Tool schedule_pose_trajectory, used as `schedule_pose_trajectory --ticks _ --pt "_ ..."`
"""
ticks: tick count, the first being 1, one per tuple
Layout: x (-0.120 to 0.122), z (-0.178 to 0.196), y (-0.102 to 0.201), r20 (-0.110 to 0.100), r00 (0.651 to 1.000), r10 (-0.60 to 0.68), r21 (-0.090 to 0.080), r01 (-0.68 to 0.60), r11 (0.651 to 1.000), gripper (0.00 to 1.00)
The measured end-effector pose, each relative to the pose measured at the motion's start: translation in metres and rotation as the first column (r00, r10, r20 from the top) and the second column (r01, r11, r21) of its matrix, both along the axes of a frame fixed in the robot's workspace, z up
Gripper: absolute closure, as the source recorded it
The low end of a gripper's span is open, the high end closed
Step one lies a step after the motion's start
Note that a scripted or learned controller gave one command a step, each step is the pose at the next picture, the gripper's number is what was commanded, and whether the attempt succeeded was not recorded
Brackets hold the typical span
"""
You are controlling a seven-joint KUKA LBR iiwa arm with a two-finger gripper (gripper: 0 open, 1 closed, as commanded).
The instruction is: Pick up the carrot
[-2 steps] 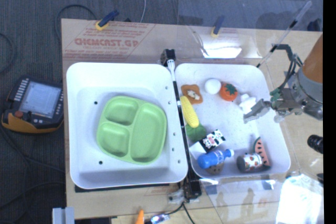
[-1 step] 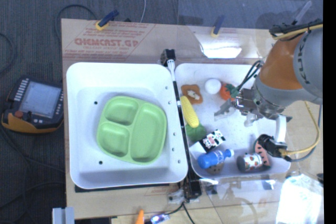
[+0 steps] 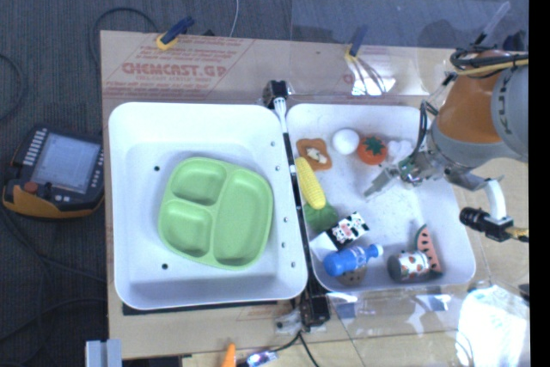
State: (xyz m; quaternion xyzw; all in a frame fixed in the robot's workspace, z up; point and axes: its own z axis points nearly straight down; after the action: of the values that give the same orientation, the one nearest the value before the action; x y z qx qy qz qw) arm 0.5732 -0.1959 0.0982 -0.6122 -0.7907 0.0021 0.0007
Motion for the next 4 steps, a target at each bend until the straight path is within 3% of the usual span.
schedule_pose_trajectory --ticks 1,2,3,4 --pt "-0.024 0.063 -0.023 0.008 1.000 -0.020 -0.003 0.020 1.000 0.00" --pt "0.073 0.000 0.072 0.002 0.996 0.084 0.006 -0.084 0.996 0.00" --pt "0.020 -0.007 0.091 0.025 0.998 -0.054 -0.003 0.054 0.999 0.00" --pt "0.098 0.091 0.106 0.014 0.975 -0.222 0.000 0.222 0.975 0.00"
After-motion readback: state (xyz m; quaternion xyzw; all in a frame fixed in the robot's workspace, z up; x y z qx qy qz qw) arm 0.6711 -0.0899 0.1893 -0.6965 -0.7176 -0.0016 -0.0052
